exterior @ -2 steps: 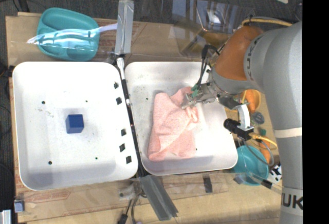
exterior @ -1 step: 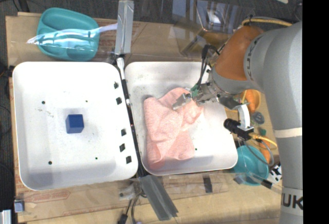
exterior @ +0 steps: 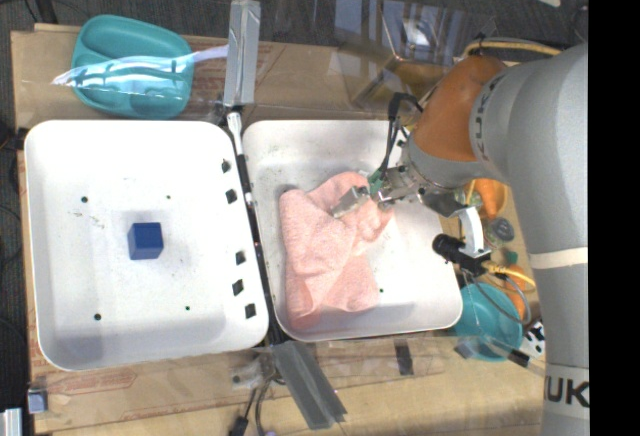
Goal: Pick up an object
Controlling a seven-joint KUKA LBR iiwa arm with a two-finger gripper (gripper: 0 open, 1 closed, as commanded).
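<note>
My claw (exterior: 362,196) met the pink cloth (exterior: 328,254) in the right bin (exterior: 420,309).

The rumpled cloth lay across that bin's middle, one fold lifted and pinched between my fingers. A blue cube (exterior: 146,240) sat in the left bin (exterior: 60,324); a teal dustpan (exterior: 130,64) rested on the wooden bench (exterior: 300,64) beyond.

A single fixed camera looked down at a slant from above the tabletop (exterior: 300,59), far enough to take in both white bins (exterior: 60,224), with the arm (exterior: 540,124) entering from the right.
</note>
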